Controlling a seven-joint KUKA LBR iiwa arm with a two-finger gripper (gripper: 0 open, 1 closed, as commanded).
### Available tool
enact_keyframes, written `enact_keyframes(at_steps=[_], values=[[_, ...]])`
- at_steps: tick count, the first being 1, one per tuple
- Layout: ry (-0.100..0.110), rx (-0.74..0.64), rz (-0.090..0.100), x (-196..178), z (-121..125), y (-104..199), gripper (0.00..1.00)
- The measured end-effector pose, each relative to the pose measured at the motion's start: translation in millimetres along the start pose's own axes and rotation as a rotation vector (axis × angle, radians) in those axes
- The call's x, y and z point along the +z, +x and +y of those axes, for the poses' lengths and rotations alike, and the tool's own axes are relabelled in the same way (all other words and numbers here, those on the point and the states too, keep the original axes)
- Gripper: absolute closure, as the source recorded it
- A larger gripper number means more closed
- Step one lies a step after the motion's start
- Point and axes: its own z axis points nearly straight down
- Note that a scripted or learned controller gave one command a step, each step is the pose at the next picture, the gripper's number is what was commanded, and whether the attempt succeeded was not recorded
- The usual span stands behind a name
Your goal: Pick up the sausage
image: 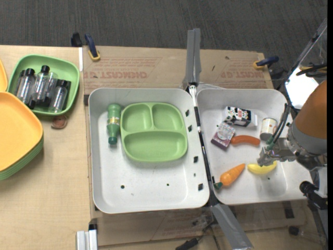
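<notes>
Bins sit side by side on the bench (145,66): the left bin (151,191) holds a green tray (154,131) and a green bottle (113,123) just beside it; the right bin (242,194) holds the sausage (245,139), a carrot (232,175), a banana (261,167), a can (268,127), a card box (238,115) and a purple packet (223,136). Grey carpet lies beyond. The sausage is orange-red, slim, lying flat mid-bin between packet and can. My gripper (269,152) hovers over the banana; I cannot tell its opening

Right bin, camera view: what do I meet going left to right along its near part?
Carrot → banana → gripper, right above the banana. The sausage lies farther back, between them.
</notes>
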Motion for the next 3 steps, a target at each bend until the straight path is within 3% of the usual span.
enact_keyframes(at_steps=[1,2,3], values=[[0.001,-0.02,-0.001,50.5,26.7,11.8,1.0],[-0.003,-0.025,-0.003,37.4,47.6,-69.5,1.0],[0.0,0.318,-0.001,-2.1,-0.2,-69.4,1.0]])
